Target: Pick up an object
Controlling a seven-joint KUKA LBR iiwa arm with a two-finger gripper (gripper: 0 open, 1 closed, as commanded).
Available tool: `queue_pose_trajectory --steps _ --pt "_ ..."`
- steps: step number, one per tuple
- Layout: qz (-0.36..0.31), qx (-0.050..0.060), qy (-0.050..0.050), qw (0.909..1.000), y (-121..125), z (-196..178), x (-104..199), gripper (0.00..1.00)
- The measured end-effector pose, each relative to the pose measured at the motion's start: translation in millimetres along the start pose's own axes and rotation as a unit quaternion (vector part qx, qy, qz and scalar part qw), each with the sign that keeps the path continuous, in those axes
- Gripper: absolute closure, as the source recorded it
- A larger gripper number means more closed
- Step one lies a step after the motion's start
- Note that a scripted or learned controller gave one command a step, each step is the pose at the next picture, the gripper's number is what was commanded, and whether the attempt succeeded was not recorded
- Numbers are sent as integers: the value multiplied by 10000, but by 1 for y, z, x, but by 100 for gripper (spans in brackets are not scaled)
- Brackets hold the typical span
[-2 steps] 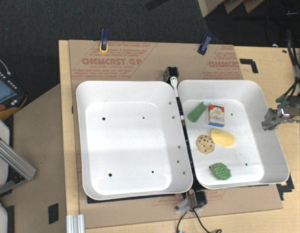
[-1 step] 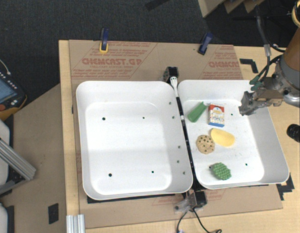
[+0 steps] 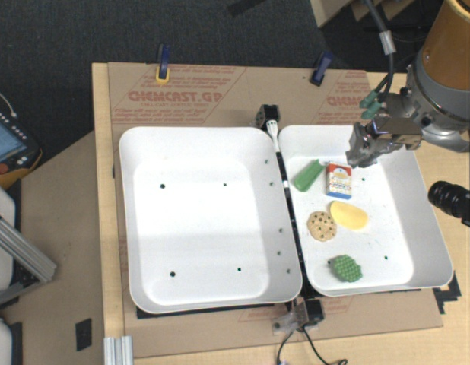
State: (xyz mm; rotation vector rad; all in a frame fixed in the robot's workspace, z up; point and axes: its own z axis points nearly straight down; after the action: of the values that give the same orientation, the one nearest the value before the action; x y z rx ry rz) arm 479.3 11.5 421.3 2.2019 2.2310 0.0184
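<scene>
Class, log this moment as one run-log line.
gripper: above right bin, near carton | held: nothing visible | left bin

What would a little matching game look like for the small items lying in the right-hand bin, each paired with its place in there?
Things:
1. green block
2. small carton
3. cookie
4. green bumpy piece

Places:
A. nearest the bin's front edge
B. just left of the yellow piece
C. right below the gripper
D. closest to the divide between the two bins, tilted

Pairs: 1-D, 2-C, 3-B, 4-A
</scene>
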Motion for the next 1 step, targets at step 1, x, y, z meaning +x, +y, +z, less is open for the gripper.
queue_pose_trajectory --steps 1 --pt "21 27 -5 10000 42 -37 75 100"
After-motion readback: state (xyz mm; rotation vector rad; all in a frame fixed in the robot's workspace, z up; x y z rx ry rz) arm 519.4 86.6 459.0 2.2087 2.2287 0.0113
